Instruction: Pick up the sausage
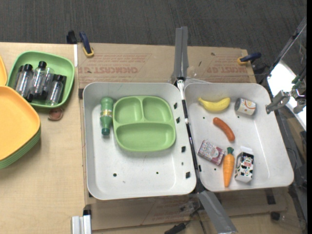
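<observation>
Nearest the camera, the carrot [227,165] and the small milk carton [244,167] are lying side by side at the front of the right bin [280,145], with a pink packet [211,151] just to their left. Behind them the sausage [224,128] is resting on the bin floor, slanting from upper left to lower right, roughly in the middle of the bin. A banana [214,104] is sitting near the back wall, and a little can [245,107] is lying beside it.

Judging by its look, the sausage is probably a light toy, smooth and rounded, so it is likely to roll or slip out of a loose pinch. Taking it across the narrow middle, with the fingers squarely across its length, seems the safest hold.

Room around it is looking good: bare white floor is showing on both long sides, and nothing is touching it. The pink packet and the carrot top are lying near its lower end, so coming down on the middle rather than that end is keeping clear of them.

At the right edge, the gripper [282,100] is hanging just outside the bin rim, well apart from the sausage. Whether it is open or closed I cannot tell, and nothing is visibly caught in it.

The left bin [92,145] is holding a green divided plate [144,123] and a green bottle [106,115].
</observation>
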